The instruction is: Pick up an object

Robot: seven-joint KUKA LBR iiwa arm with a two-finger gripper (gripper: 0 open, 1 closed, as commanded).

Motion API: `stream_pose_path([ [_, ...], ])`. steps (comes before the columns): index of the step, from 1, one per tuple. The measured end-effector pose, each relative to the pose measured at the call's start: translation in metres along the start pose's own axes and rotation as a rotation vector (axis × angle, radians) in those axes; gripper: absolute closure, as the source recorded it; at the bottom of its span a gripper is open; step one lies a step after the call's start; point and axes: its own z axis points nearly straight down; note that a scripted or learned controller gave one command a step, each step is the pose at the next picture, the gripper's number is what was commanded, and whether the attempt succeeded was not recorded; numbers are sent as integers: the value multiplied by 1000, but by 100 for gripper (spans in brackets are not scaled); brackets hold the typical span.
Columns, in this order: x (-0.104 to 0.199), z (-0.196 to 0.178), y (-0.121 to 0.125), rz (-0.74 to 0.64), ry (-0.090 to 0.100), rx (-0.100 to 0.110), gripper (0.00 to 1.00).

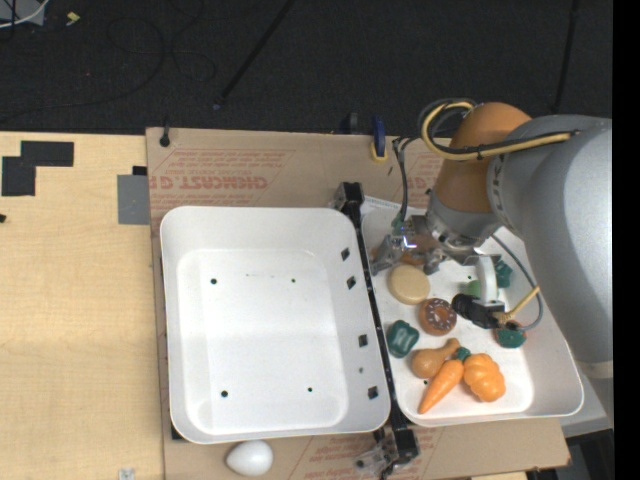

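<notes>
My gripper (402, 251) is lowered into the back left part of the right bin (555, 393), just above and touching or nearly touching a cream round disc (410, 286). In front of the disc lie a brown sprinkled donut (437, 316), a green pepper (401, 338), a tan pear-shaped squash (433, 359), an orange carrot (440, 386) and an orange pumpkin (484, 377). A teal piece (511, 337) sits to the right of the donut. The arm's body hides the bin's back right corner.
The left bin (185, 268) stands beside the right one, split from it by a black divider rail (364, 298). A white egg (249, 458) lies on the bench in front of the left bin. The grey arm (570, 228) covers the right side.
</notes>
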Motion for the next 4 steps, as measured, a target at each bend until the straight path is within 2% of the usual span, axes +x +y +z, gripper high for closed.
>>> stream_pose_path([
  [1,0,-10,0,-2,0,3,100],
  [2,-21,0,-81,6,1,2,100],
  [3,-22,-10,-79,8,1,1,100],
  [4,-8,-79,-70,1,0,-6,100],
])
